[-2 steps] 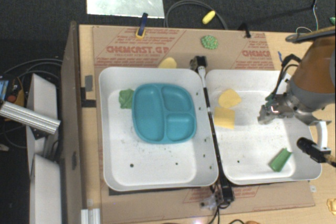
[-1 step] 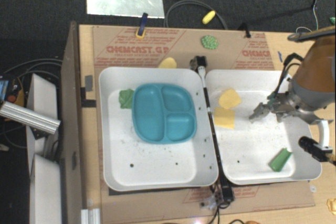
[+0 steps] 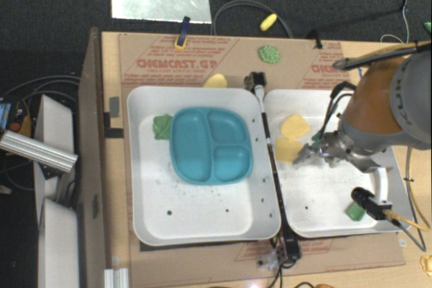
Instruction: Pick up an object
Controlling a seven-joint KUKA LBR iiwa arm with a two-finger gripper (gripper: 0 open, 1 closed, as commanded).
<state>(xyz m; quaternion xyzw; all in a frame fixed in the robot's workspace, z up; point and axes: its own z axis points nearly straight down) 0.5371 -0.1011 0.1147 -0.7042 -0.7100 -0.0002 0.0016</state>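
Observation:
In the right bin (image 3: 324,212) lie two yellow pieces, one rounded (image 3: 295,125) and one lower down (image 3: 286,150) near the divider. My gripper (image 3: 308,152) is low in this bin, right beside the lower yellow piece, on its right side. Whether it touches that piece I cannot tell. A small green block (image 3: 355,211) rests near the bin's front right corner. The left bin (image 3: 196,219) holds a blue divided plate (image 3: 210,145) with a green leafy piece (image 3: 162,126) at its left edge.
Behind the bins, on the cardboard, sit a yellow piece (image 3: 216,81) and a green dotted disc (image 3: 269,54). Another yellow item (image 3: 268,22) lies on the dark floor beyond. The arm's bulk covers the right bin's right side.

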